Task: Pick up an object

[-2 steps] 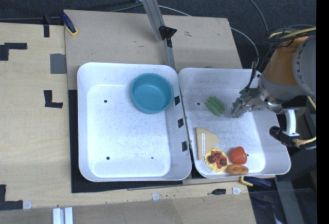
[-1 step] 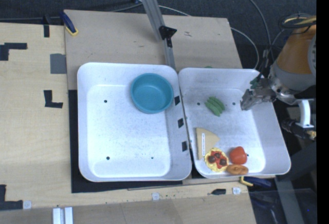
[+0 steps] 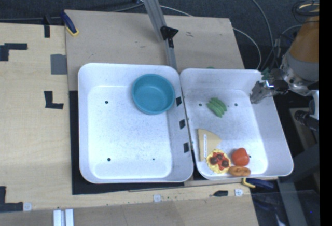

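Claw [image 3: 258, 93] at rt bin's [image 3: 275, 131] far-rt rim; can't tell its state from my feed. Green veg [image 3: 217, 107] lies mid-bin, long axis running upper-left to lower-right.

The arm [image 3: 305, 48] reaches in from the right, its hand [image 3: 259, 92] tilted low and leftward

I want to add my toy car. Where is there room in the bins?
Most of the left bin is bare, below the blue bowl. In the right bin, there's space around the green toy. Its near end is crowded: pizza slice, tomato.
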{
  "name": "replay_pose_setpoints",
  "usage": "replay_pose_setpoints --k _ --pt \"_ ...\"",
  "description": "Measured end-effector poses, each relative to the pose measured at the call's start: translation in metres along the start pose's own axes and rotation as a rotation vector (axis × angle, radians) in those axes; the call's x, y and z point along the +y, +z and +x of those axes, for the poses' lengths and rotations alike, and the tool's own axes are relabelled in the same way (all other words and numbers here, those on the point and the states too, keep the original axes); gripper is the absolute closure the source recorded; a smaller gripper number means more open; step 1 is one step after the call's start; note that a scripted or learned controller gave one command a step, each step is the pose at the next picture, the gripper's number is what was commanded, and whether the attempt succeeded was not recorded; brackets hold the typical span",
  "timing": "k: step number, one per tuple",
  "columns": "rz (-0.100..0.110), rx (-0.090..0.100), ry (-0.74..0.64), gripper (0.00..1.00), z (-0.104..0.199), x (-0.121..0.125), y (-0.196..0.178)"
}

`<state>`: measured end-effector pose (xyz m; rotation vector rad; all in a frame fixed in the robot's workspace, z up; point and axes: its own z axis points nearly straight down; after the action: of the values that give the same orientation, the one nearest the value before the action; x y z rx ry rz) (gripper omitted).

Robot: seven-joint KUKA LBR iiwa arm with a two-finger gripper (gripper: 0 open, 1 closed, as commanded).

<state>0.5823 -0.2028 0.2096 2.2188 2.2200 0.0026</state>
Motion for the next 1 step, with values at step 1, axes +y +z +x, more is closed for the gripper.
replay_pose_setpoints --k 1 --pt "0.003 0.002 -0.004 1.0 0.0606 0.013 -0.0042"
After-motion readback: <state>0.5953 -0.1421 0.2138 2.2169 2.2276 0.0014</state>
